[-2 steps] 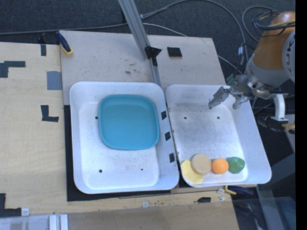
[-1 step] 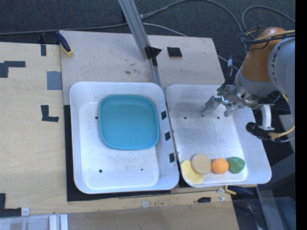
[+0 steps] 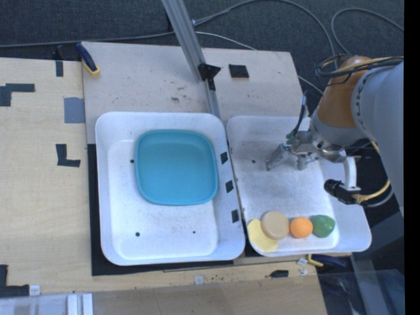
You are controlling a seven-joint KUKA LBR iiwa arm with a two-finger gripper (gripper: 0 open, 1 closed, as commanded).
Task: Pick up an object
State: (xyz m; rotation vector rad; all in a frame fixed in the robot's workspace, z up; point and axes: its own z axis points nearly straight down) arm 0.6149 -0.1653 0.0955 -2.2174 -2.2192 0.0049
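Orange ball lies near the right bin's front edge, apart from the open, empty gripper.

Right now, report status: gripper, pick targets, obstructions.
Gripper over right bin, holding nothing. Tan disc, orange ball, green piece, yellow piece along near edge, untouched. Blue plate in left bin. Path clear.

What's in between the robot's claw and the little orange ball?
Nothing: in the camera view, just bare white floor of the right bin lies between the claw and the orange ball.
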